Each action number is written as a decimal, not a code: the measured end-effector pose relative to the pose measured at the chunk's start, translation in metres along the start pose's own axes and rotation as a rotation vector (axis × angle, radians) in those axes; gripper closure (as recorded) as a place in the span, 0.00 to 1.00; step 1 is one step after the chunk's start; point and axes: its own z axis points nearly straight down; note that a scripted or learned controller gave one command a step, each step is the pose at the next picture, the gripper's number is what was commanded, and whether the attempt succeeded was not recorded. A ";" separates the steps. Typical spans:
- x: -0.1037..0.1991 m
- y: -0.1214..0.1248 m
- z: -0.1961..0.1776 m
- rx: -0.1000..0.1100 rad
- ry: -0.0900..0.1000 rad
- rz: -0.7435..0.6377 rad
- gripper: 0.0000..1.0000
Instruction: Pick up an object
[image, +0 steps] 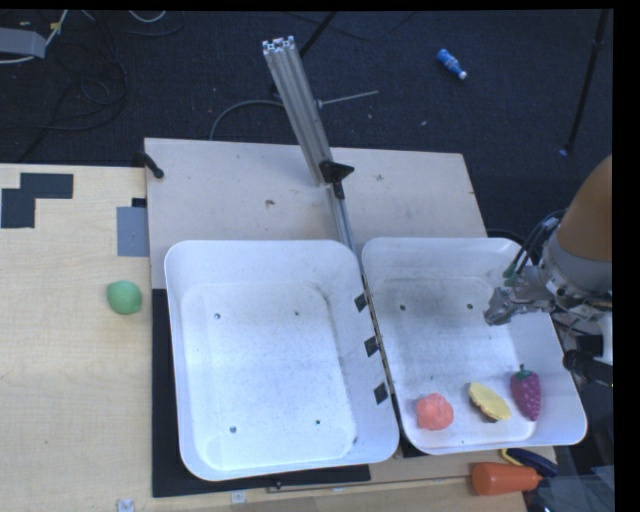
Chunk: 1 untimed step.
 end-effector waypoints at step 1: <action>-0.006 0.002 -0.061 -0.001 0.000 0.000 1.00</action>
